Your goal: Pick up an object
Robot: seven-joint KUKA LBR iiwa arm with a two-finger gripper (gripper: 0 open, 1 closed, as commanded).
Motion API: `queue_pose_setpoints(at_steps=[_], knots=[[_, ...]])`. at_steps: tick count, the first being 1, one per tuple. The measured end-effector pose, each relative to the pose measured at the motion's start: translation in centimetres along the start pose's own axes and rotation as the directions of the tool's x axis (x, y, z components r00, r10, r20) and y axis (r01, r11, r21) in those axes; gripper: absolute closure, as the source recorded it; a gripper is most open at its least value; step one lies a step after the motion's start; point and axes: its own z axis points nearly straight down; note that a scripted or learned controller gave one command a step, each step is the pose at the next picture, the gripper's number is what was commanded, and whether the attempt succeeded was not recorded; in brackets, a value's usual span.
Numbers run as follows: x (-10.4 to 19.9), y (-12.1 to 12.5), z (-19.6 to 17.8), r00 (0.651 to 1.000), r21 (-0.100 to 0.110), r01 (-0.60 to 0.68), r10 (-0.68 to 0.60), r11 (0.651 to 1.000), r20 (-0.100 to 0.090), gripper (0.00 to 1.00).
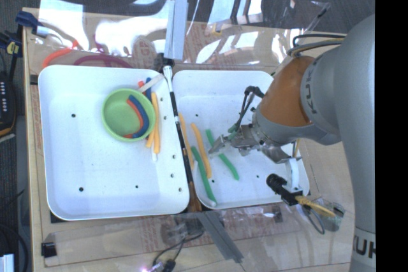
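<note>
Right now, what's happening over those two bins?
The grey arm's two-finger gripper is low inside the right white bin, among thin green sticks and orange sticks lying loose on its floor. Nothing is visibly between its fingers, so no pick yet. The left white bin holds a green bowl with more orange sticks beside it.

the only lettering that can be made out stands on the arm [331, 92] itself: dark capitals "ku", the start of a longer word cut off by the frame edge, on the grey casing at the lower right corner [364, 246]. a second run of dark letters goes down the grey ring beside the orange band [310, 95], but it is seen at too steep an angle to read. nothing else bears legible text.
</note>
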Motion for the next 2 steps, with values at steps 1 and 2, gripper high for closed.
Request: queue_pose_setpoints(at_steps=[1,2], knots=[[2.01,0.28,0.46,0.997,-0.009,0.083,-0.083,0.997,0.005,0.0],[2.1,0.27,-0.39,0.996,-0.005,0.09,-0.09,0.996,0.004,1.0]])
